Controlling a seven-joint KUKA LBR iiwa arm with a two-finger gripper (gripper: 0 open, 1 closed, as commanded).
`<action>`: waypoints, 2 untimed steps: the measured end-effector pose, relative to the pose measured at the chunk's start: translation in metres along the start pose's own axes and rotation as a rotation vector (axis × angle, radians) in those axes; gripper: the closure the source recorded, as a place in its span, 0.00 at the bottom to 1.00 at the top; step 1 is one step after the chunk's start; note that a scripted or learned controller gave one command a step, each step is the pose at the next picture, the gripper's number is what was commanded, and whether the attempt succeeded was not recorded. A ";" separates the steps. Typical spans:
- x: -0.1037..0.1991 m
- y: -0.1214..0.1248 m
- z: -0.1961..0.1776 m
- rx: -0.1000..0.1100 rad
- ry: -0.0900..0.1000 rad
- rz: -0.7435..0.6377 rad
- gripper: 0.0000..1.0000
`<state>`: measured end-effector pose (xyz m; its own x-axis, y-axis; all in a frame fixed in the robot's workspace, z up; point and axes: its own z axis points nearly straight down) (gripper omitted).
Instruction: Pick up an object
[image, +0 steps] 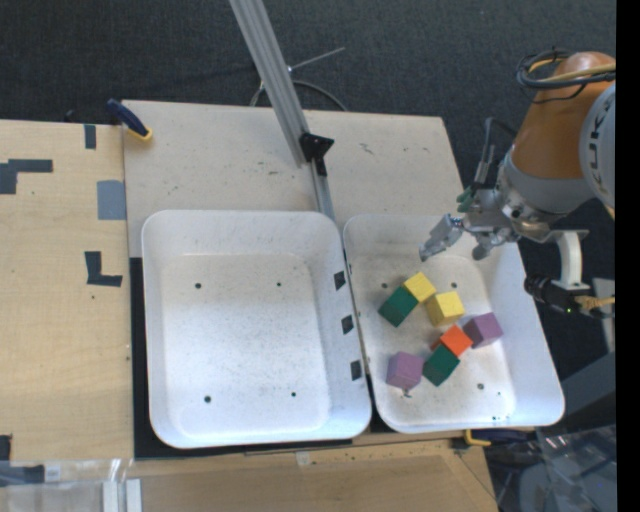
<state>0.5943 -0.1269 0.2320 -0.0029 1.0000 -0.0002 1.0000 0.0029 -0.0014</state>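
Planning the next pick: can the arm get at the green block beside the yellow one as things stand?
Probably yes. The end effector hangs above the right bin, with nothing over the green block. A yellow block touches it, so one side is crowded.

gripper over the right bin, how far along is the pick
Done: the gripper is above the right bin, fingers spread. In hand: nothing sits between them. Left: descend and close on a block; the green and yellow ones lie nearest.
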 end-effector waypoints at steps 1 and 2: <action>0.010 0.002 0.142 -0.002 0.000 0.002 0.00; 0.011 0.001 0.131 0.001 0.001 0.000 1.00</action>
<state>0.5955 -0.1158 0.1011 -0.0031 1.0000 0.0012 1.0000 0.0031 -0.0022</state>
